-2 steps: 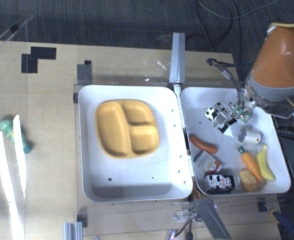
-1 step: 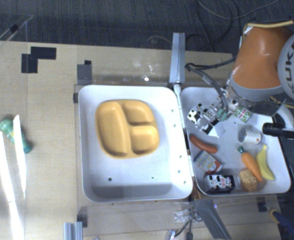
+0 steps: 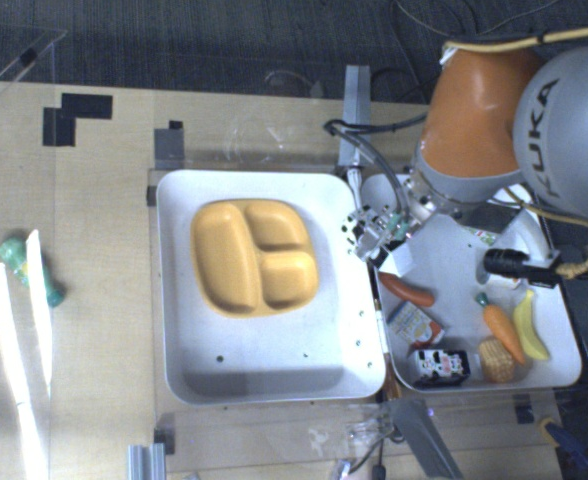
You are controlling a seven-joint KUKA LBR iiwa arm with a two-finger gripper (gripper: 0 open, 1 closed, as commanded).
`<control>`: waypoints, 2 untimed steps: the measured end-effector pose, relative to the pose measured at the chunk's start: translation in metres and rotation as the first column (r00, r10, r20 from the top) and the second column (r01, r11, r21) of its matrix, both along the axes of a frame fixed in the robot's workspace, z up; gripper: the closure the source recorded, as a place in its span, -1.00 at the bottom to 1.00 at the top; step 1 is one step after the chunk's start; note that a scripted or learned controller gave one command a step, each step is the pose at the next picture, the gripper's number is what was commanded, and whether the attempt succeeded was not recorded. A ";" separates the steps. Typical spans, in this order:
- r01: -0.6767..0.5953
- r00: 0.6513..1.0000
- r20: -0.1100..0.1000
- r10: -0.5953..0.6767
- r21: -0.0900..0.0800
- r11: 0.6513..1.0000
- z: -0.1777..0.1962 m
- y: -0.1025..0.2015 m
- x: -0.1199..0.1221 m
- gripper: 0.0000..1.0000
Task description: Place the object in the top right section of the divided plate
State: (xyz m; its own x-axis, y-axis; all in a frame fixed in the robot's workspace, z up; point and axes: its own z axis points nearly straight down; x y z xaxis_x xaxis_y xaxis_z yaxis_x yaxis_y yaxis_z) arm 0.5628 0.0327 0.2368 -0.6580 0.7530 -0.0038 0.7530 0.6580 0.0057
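1. Above the bench, the grey-and-orange arm (image 3: 484,108) reaches in from the right, and its gripper (image 3: 377,232) hangs over the seam where the 2 white bins meet. From this angle we cannot tell whether the gripper is released or clenched, and we see nothing clearly held in it.

2. The yellow divided plate (image 3: 255,256) lies in the left bin (image 3: 274,368). Its top right section (image 3: 274,224) sits to the gripper's left in the view, about level with it, with bare bin floor between them.

3. The task names no particular object. The candidates lie in the right bin (image 3: 454,253). A red-brown sausage (image 3: 406,290) lies nearest, just below and slightly right of the gripper. A carrot (image 3: 502,333) and a banana (image 3: 530,326) lie farther off, toward the bin's lower right.

4. We judge the sausage the likeliest pick. Its long axis runs from upper left to lower right, with its upper-left end toward the gripper.

5. The coming move turns on 2 opposite directions. The object lies down and to the right of the gripper, while the target section lies to its left. In our judgement, a short drop into the right bin comes first, then a carry leftward across the seam.
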 end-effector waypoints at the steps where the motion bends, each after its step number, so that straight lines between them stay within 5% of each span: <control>1: -0.449 0.894 0.000 0.449 -0.001 0.894 -0.024 0.081 0.013 1.00; 2: -0.456 0.890 0.000 0.456 -0.002 0.890 -0.018 0.049 0.003 1.00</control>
